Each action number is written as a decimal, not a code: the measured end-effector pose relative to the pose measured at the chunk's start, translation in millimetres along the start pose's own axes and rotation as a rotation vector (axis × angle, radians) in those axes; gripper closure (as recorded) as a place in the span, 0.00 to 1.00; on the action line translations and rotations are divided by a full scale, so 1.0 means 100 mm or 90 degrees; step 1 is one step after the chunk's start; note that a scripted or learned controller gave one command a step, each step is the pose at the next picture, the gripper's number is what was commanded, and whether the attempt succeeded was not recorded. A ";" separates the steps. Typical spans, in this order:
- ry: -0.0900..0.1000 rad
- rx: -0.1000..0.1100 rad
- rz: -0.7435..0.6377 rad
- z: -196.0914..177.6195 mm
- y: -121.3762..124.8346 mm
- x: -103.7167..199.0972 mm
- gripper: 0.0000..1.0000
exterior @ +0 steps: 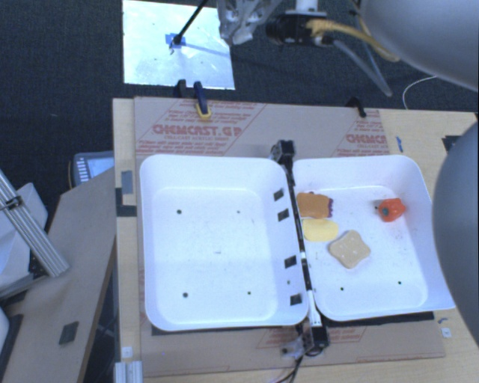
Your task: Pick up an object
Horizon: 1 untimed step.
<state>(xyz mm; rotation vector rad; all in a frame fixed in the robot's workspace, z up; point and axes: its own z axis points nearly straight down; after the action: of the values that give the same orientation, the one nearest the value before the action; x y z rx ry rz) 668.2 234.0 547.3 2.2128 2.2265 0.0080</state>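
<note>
Gripper (241,22) hung high at the top edge of the camera view, above the dark floor beyond the bench (314,123) and well apart from both bins; whether it was open or clenched could not be told from this angle, and nothing was visible in its grasp. Candidate things all lay in the right bin (374,288). A brown slab with a purple edge (314,205) sat against the divider wall. A flat yellow piece (320,230) lay just below and touching or nearly touching it. A tan toast-shaped piece (349,249) lay just beside the yellow one, lower right. A small red-orange item (390,209) was off alone near the far right side. All four rested flat on the bin floor, none lifted or tilted. The left bin (217,247) had only its dotted white floor showing. Progress judged: pick not yet begun, no target approached, no descent, no contact. Remaining, as a guess: move over the right bin, line up on one thing, come down, close, lift. The red-orange item looked the easiest since it sat clear of neighbours; the slab, yellow piece and toast were crowded, so a grab there risked nudging the others.
</note>
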 end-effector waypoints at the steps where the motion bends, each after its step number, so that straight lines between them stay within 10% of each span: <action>1: 0.000 0.001 0.000 0.01 0.00 0.00 0.00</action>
<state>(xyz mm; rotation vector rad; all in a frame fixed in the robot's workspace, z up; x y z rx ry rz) 668.2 234.1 546.8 2.2127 2.2274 0.0066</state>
